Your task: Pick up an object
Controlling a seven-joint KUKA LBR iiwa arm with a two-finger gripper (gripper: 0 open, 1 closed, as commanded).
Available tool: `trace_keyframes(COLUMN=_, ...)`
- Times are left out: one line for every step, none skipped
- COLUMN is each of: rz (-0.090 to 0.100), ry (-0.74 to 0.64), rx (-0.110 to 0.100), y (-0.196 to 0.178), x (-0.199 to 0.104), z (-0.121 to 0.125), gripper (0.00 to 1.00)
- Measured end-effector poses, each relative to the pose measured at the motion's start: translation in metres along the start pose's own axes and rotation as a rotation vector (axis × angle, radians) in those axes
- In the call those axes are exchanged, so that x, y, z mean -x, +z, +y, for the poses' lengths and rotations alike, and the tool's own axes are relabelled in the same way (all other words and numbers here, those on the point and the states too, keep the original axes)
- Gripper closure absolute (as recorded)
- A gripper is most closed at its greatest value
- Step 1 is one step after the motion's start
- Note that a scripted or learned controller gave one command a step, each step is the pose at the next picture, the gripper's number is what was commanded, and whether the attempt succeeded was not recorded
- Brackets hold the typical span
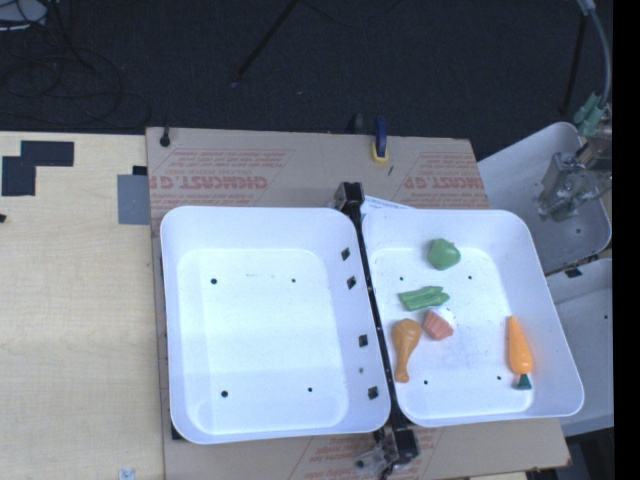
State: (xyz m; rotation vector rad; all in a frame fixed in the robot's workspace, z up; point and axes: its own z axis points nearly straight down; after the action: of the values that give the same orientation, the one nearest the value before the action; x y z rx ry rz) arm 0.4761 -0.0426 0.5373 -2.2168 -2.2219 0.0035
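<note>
At the far right of the bench, beyond the bins' upper right corner, the gripper (568, 190) is seen as a grey metal cluster held over a pale rounded plate (520, 173); whether it is open or closed cannot be told from this angle. It is kept well apart from every object.

Closest to it, in the right bin (560, 393), a green pepper-like toy (444, 254) is found near the upper middle. Below that, a green bean pod (423, 296) is laid almost level. Just beneath the pod, a small pink and white piece (438, 324) is placed, with an orange-brown drumstick (404, 346) just beside it on its left, close to the divide between the bins. An orange carrot (518, 349) is set near the bin's right wall, its green tip pointed down.

Across the divide, the left bin (180, 318) is shown. Both bins are rested on a brown cardboard sheet (260, 173), printed in red.
</note>
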Motion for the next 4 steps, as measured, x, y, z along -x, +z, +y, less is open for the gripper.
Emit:
trace_keyframes(rz=0.0, ry=0.0, rx=-0.001, y=0.003, x=-0.018, z=0.0, gripper=1.0)
trace_keyframes(rz=0.0, ry=-0.001, rx=-0.001, y=0.01, x=-0.039, z=0.0, gripper=1.0)
trace_keyframes(rz=-0.001, ry=-0.001, rx=-0.005, y=0.064, x=-0.056, z=0.0, gripper=1.0)
trace_keyframes(rz=-0.002, ry=0.002, rx=-0.017, y=0.222, x=-0.051, z=0.047, gripper=1.0)
